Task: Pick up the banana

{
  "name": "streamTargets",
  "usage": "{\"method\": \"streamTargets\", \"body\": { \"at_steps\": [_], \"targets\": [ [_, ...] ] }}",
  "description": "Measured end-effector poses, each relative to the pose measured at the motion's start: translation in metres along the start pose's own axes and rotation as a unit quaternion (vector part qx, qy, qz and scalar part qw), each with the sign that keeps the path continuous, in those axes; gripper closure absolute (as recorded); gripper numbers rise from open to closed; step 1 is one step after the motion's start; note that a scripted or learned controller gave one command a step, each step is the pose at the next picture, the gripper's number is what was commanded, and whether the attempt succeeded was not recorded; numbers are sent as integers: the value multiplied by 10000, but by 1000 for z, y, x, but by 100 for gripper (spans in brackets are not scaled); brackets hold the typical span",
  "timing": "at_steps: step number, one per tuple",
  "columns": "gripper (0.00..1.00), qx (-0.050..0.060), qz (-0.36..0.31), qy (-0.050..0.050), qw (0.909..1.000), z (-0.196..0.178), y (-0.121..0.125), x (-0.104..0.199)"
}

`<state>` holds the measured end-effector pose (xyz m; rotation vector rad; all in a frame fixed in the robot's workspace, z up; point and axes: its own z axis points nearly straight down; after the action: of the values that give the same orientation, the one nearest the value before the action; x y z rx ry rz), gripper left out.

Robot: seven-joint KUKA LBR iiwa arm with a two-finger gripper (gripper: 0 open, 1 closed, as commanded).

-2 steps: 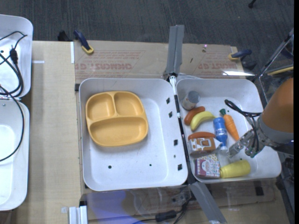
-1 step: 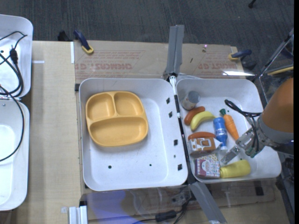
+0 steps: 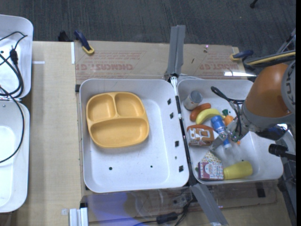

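In right bin (image 3: 263, 173) | banana (image 3: 207, 115) partly hidden by clutter | hand (image 3: 229, 138) apparently beside it, grip unclear

We've got the banana (image 3: 207, 115) lying in the right bin (image 3: 263, 173) among clutter, a blue bottle (image 3: 218, 125) just beside it. The gripper (image 3: 229, 138) hangs low by that bottle. Left bin (image 3: 136, 173) holds a yellow divided plate (image 3: 117, 119).

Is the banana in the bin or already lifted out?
In. The banana lies among the other things in the right bin, beside the blue bottle; the hand is not gripping it.
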<state>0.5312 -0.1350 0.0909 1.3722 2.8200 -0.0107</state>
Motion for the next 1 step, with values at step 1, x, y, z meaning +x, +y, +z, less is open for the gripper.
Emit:
{"method": "streamTargets", "body": {
  "at_steps": [1],
  "targets": [
    [0, -3, -489, -41, 9988, -6, 53, -17]
  ]
}}
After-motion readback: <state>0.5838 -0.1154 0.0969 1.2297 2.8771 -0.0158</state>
